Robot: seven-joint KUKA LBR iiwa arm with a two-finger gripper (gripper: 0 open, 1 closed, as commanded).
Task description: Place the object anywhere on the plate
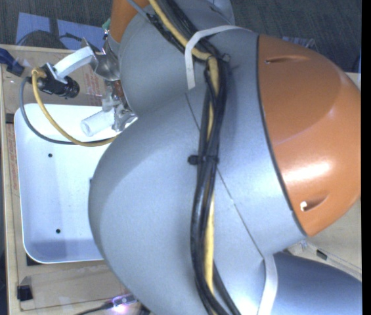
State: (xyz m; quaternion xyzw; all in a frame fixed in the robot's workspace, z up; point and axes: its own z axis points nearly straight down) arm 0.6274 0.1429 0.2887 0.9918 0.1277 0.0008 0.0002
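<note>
The counter [8, 176] is a light wooden surface, exposed along the left edge and the bottom left corner. A shallow white bin [47, 195] rests on it at the left side. Beyond the counter's top and left edges lies dark grey carpeted floor [54, 2]. A blue sheet [41, 28] lies on the floor near the counter's top left corner. Lighting is even and diffuse.
</note>
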